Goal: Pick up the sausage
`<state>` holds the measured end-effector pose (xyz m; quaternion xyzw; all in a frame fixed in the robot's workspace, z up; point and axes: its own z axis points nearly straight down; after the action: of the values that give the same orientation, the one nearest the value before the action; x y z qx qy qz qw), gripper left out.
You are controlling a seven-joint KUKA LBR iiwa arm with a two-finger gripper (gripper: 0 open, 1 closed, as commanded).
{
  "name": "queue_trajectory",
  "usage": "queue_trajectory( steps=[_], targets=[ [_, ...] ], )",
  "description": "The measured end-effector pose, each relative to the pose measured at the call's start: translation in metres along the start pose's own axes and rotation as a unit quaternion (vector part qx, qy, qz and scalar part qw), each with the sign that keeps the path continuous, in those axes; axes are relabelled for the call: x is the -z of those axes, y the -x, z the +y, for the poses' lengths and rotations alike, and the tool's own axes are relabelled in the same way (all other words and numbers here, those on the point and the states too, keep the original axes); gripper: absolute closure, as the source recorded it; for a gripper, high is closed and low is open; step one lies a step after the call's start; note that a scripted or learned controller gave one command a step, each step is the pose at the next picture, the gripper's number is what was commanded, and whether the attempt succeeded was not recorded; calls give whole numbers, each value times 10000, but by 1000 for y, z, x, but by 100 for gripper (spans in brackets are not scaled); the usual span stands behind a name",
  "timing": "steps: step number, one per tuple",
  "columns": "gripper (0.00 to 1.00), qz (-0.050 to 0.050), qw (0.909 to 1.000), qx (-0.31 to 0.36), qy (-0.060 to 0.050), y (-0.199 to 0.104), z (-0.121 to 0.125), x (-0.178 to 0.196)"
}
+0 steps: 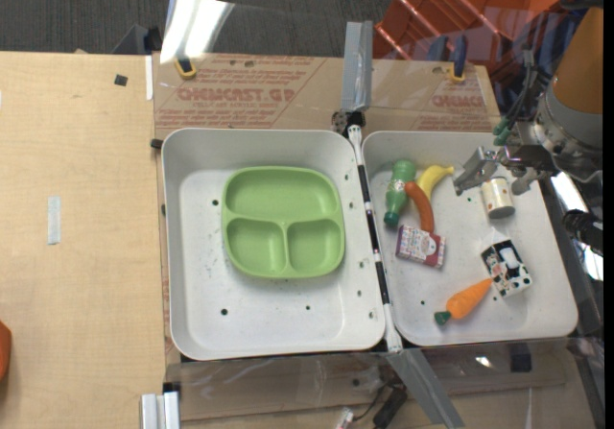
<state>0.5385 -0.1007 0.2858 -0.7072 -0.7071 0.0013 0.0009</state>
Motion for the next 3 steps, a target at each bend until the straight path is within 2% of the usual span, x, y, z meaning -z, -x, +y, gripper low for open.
queue_trajectory(
  steps=[1, 2, 3],
  targets=[
    [0, 5, 9997, 260, 3, 19, -20, -158],
    [0, -7, 9977, 677, 58, 22, 33, -189],
    [0, -13, 9966, 815, 77, 2, 66, -188]
  ],
)
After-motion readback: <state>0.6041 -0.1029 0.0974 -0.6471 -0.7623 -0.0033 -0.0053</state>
